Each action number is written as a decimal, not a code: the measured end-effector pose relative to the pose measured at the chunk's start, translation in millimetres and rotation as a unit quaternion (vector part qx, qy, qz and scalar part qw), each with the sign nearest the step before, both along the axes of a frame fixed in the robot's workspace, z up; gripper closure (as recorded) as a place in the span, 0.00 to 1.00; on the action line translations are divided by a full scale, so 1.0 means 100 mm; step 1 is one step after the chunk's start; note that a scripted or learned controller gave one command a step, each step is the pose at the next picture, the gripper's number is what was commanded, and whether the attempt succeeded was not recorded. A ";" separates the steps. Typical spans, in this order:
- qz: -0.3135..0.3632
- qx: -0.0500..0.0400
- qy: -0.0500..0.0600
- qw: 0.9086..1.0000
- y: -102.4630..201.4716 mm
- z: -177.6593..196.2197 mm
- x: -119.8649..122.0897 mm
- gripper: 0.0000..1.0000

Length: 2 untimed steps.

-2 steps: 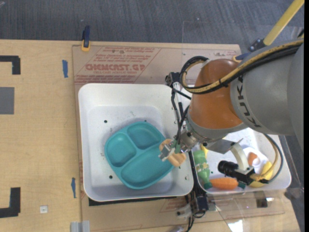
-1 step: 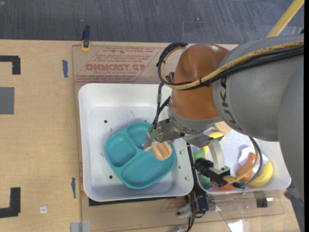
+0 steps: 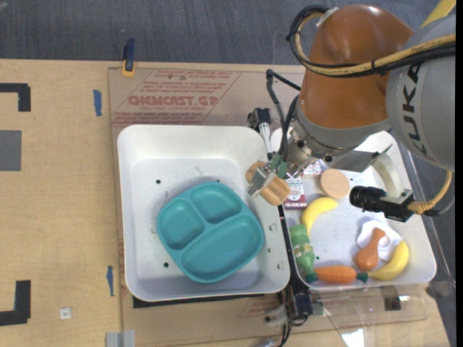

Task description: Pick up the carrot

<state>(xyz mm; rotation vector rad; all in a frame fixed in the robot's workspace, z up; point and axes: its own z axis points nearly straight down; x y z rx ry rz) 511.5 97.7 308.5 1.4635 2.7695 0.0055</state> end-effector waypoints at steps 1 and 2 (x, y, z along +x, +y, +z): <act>-0.115 0.000 0.009 0.993 0.76 -1.17 -0.11 1.00; -0.116 0.001 0.006 0.993 0.75 -1.14 -0.09 0.00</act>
